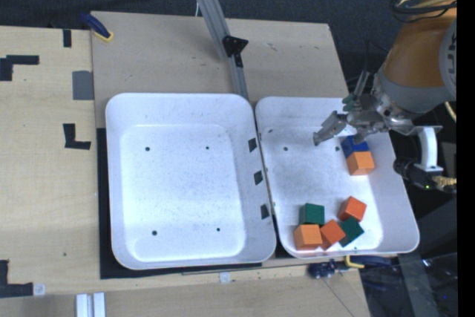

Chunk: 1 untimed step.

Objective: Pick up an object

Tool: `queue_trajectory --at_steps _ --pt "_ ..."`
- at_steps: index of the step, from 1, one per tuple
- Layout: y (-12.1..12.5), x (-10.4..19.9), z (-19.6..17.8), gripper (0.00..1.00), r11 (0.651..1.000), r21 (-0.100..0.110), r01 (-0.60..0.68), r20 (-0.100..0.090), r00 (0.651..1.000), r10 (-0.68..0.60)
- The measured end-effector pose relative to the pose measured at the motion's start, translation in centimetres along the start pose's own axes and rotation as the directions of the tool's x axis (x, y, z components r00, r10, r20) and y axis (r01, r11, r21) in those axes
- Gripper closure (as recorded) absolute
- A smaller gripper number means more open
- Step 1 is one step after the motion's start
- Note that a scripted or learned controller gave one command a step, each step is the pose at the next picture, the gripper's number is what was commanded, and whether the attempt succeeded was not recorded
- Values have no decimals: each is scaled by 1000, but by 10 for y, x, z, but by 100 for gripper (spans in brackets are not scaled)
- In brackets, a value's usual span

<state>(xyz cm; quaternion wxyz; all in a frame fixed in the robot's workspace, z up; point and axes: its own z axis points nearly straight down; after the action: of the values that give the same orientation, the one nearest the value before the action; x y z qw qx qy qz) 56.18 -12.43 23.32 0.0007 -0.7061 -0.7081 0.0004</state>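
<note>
Camera view: the claw (335, 128) hangs over the upper part of the right bin (293, 182); whether its fingers are apart or closed cannot be told, and no object is seen between them; just beside the claw, toward the arm, lie a blue block (352, 147) and an orange block (361, 162), touching each other; well below the claw, near the bin's lower wall, sits a cluster of orange and green blocks (328, 224); the left bin (119, 159) lies well apart from the claw on the table (44, 174).
</note>
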Motion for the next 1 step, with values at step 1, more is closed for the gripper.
queue_trajectory --at_steps 1 --pt "0 0 0 0 1000 0 0 0 1000 0"
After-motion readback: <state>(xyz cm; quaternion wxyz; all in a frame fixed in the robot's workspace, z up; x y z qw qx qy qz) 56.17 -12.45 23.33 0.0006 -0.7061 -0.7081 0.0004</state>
